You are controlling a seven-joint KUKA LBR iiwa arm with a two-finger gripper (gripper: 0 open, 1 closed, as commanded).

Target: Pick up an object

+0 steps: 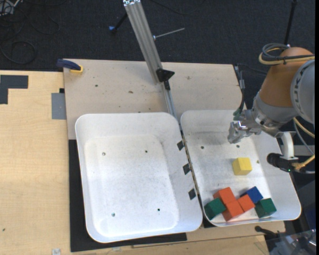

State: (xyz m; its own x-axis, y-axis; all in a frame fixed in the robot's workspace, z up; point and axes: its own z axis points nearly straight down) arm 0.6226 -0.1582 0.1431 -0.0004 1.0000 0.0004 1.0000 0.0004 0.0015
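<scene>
A yellow cube point(242, 166) lies alone in the middle of the right bin point(212, 132). Near that bin's front edge sits a cluster of blocks: orange ones point(231, 203), a blue one point(254, 194) and two green ones point(215, 207). My gripper point(237, 131) hangs over the upper part of the right bin, behind and slightly left of the yellow cube, apart from it. Nothing shows between its fingers. The grey arm with its orange band point(280, 84) comes in from the right.
The left bin point(95, 126) lies beside the right one, with black clips point(186, 168) along the shared wall. A slanted aluminium rail point(147, 41) rises behind the bins. A blue and yellow clamp point(70, 66) sits at the bench's back left corner.
</scene>
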